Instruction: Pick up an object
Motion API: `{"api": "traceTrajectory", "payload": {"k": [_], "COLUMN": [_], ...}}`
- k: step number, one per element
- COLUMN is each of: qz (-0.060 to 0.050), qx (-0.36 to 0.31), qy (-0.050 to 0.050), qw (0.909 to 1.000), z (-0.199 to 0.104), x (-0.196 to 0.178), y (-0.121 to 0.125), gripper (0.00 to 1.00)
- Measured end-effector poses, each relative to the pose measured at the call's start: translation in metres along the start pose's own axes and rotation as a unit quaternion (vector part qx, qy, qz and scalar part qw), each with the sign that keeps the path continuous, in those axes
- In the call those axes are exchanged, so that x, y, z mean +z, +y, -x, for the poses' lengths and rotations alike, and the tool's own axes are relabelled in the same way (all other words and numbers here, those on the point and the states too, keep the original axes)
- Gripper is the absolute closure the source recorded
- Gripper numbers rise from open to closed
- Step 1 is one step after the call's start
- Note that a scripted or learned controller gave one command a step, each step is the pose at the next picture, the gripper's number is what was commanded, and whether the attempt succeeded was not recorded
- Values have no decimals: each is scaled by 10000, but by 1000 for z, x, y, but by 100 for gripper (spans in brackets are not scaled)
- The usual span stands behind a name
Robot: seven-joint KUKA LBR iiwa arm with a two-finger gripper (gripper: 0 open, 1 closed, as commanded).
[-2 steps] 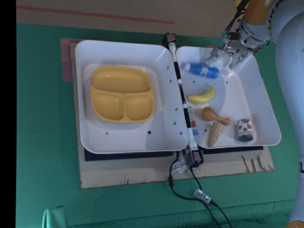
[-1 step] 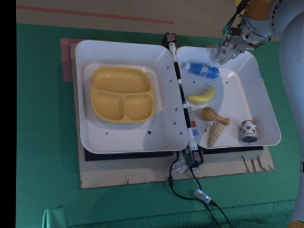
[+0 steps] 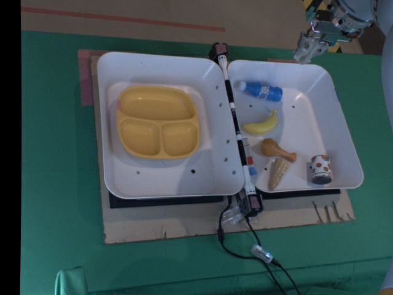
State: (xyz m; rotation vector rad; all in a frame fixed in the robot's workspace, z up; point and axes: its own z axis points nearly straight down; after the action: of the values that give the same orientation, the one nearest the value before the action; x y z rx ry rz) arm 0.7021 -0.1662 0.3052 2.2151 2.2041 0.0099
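The right bin (image 3: 328, 85) holds a blue bottle (image 3: 261, 91) lying on its side, a yellow banana (image 3: 261, 124), a brown chicken drumstick (image 3: 277, 149), an ice-cream cone (image 3: 277, 173) and a small printed can (image 3: 320, 169) standing near the front right corner. My gripper (image 3: 305, 54) hangs above the far edge of this bin, up and to the right of the bottle. Nothing is seen between its fingers.
A yellow compartment plate (image 3: 158, 121) lies in the left bin (image 3: 209, 165). A divider strip (image 3: 235, 121) with a cable runs between the bins. Cardboard (image 3: 153, 226) and green cloth (image 3: 55, 165) surround them. A cable with a connector (image 3: 261, 253) trails off the front.
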Motion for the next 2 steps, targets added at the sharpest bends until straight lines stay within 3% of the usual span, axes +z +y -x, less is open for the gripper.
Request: {"api": "traceTrajectory", "payload": {"k": [2], "qz": [6], "qx": [-4], "qy": [11], "qw": [10000], "z": [-56], "x": [-46], "y": [0], "gripper": [100]}}
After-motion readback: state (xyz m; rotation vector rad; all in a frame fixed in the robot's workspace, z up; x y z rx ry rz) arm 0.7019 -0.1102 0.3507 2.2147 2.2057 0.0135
